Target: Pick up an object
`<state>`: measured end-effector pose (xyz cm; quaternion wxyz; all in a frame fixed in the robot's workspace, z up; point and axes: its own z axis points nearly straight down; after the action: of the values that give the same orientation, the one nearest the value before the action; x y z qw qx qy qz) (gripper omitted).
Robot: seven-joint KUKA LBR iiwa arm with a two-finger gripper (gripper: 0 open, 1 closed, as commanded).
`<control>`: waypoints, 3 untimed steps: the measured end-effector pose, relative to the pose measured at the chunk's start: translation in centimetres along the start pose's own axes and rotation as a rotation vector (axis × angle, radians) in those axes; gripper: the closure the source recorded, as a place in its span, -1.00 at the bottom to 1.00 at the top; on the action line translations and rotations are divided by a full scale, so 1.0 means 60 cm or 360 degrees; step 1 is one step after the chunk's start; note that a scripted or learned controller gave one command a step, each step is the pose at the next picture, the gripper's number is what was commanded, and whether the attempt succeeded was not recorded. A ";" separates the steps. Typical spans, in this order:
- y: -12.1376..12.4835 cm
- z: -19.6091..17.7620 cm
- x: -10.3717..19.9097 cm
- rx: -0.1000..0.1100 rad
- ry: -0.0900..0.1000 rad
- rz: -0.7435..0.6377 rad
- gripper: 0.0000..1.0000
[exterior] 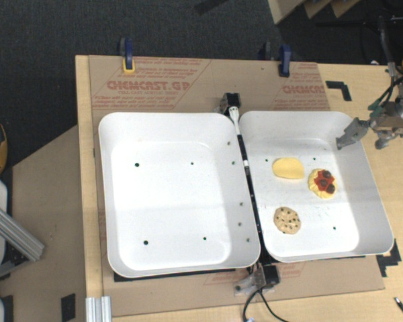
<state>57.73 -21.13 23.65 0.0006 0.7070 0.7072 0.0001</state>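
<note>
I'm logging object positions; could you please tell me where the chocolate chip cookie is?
The chocolate chip cookie lies in the right bin, toward its lower left, just below the plain yellow piece.

Left of the claw (354,131) we see a brown-paper-covered bench (188,79) held by two blue clamps (127,52), with dark carpet floor (67,19) beyond it, evenly lit.

Three food items (303,192) in right bin (363,240) (clustered), left bin (114,247) alongside
</note>
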 end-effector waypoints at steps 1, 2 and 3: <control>0.053 0.262 0.002 0.0004 0.0015 -0.0005 -1.00; -0.024 0.251 0.162 0.0004 0.0007 -0.0009 -1.00; -0.099 0.253 0.187 0.0010 0.0005 0.0002 -1.00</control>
<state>51.82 -9.91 8.44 -0.0027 0.7074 0.7068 -0.0009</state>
